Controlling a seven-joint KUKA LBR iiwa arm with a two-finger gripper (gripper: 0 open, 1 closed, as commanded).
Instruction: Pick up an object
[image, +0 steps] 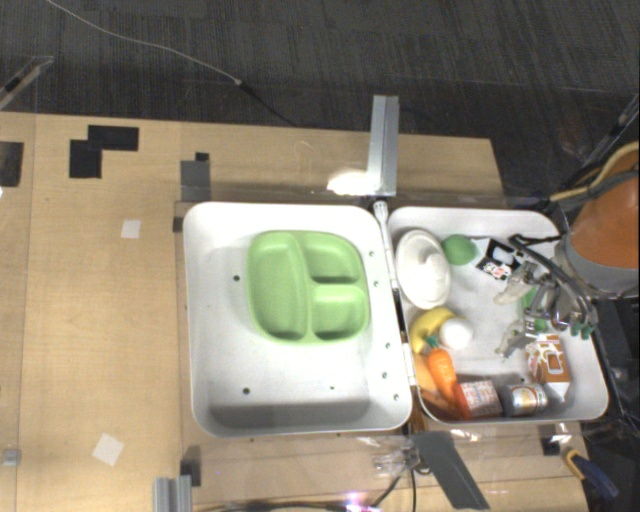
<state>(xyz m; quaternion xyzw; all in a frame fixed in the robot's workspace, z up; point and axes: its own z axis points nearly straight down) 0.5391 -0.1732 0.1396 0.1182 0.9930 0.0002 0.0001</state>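
Note:
My gripper (510, 320) hangs over the right side of the right bin (598, 398), its fingers spread and nothing between them. Just below it lies a small orange and white carton (550, 362). To its left are a white ball (456, 334), a banana (430, 323) and an orange carrot (440, 370). A white bowl (422, 268), a green round object (459, 249) and a black and white packet (497, 262) lie toward the back of the bin. Along the front wall lie a red-labelled can (478, 397) and a silver can (525, 400).
The left bin (215, 400) holds a green divided plate (305, 285). A metal post (385, 140) stands behind the wall between the bins. The arm's orange band (610, 230) and its cables reach in over the right bin's back right corner.

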